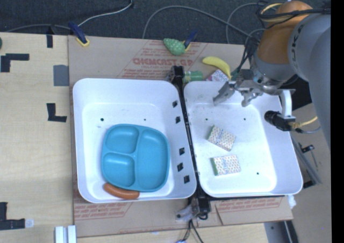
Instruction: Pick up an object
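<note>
The gripper (236, 95) hangs over the far end of the right bin (279, 174), its two grey metal fingers (222, 94) spread apart with nothing between them. Above it the arm's wrist carries a rounded orange band (279, 35).

The right bin is a shallow, smooth white plastic tray with rounded corners. On its floor lie two small flat rectangular packets with a speckled, patterned wrapping: one packet (221, 138) near the middle, turned at a slant, and a second packet (226, 165) just beside it toward the near edge, with a green strip along its left end. Both lie well apart from the fingers.

The left bin (88, 97), of the same white plastic, holds a glossy blue divided plate (135, 157) with three compartments. An orange sausage-shaped thing (121, 191), possibly a toy hot dog, lies against the plate's near rim.

Behind the bins, on the brown cardboard sheet covering the counter (32, 123), lie a curved yellow banana (216, 65) and a knobbly green object (174, 45).
</note>
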Controlling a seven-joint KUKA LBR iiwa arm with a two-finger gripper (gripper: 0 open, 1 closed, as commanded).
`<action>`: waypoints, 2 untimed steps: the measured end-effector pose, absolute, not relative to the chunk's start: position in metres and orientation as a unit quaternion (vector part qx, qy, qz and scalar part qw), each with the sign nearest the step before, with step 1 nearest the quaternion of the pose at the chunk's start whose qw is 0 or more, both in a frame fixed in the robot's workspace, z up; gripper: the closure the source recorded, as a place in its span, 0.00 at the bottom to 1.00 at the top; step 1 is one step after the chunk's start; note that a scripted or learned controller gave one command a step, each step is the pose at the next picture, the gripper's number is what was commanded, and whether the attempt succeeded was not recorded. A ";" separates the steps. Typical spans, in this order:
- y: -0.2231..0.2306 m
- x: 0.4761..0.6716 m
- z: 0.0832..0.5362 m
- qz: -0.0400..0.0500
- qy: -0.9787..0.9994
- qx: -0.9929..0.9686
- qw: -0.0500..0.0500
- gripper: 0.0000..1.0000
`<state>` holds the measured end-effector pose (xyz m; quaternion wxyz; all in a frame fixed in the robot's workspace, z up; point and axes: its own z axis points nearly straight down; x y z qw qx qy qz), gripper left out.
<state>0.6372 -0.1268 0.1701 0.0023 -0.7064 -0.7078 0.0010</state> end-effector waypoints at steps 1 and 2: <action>-0.094 0.577 0.088 0.000 -0.707 -0.707 0.001 0.00; -0.094 0.578 0.097 0.000 -0.708 -0.707 0.000 1.00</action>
